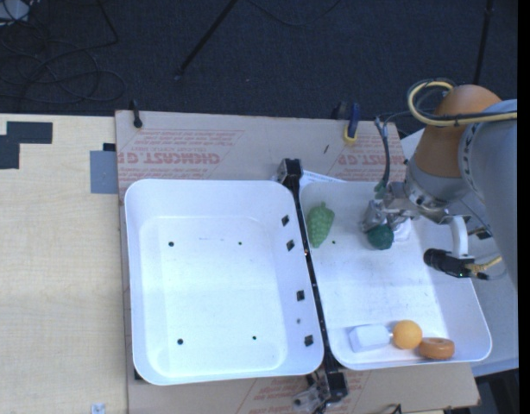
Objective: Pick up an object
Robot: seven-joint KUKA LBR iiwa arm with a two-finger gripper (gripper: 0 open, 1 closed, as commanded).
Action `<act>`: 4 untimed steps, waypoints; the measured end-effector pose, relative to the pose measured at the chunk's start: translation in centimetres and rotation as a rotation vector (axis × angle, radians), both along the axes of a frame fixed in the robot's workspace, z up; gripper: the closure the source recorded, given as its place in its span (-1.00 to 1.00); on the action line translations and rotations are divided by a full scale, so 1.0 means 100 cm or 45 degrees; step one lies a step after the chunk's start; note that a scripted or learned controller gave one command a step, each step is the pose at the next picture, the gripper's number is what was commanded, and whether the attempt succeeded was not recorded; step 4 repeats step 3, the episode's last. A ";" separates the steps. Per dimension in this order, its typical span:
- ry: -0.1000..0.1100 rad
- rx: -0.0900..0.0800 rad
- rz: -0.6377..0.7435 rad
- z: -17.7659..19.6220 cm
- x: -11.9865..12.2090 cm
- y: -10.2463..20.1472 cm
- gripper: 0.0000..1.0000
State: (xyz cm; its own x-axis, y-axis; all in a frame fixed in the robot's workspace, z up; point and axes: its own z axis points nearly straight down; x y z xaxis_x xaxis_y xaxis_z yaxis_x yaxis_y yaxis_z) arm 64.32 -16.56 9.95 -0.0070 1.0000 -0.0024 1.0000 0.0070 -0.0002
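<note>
The grey arm with its orange band (451,136) entered from the right of the frame and reached into the right-hand shallow white plastic bin (459,313). The two-finger metal gripper (381,224) sat in the upper middle of that bin, directly over a small dark green rounded object (381,237). The jaws met the top of the dark green object, but the view did not resolve whether they were released or clenched on it; cannot tell. Whether the object rested on the bin floor or was lifted could not be judged either.

Other contents of the right bin: a light green, knobbly, oval soft-looking object (320,223) lay at the upper left of the bin, just beside the black divider (301,266) between the two bins, well apart from the gripper. Along the lower edge lay a small white rectangular block (367,337), a round orange ball (407,334) touching or nearly touching its right end, and a flat orange-brown ring-like piece (437,348) just right of the ball, against the bin's lower right corner.

The left-hand shallow white plastic bin (144,283) showed a few small dark dots on its floor.

Both bins sat on a brown cardboard sheet with red print (205,149), laid on the pale wooden desk (49,274) at the left of the frame.
</note>
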 end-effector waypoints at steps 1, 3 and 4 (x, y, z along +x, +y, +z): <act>0.011 0.010 -0.002 0.043 -0.094 0.076 1.00; -0.008 0.006 0.001 0.183 -0.132 0.205 1.00; -0.008 0.006 0.001 0.183 -0.132 0.205 1.00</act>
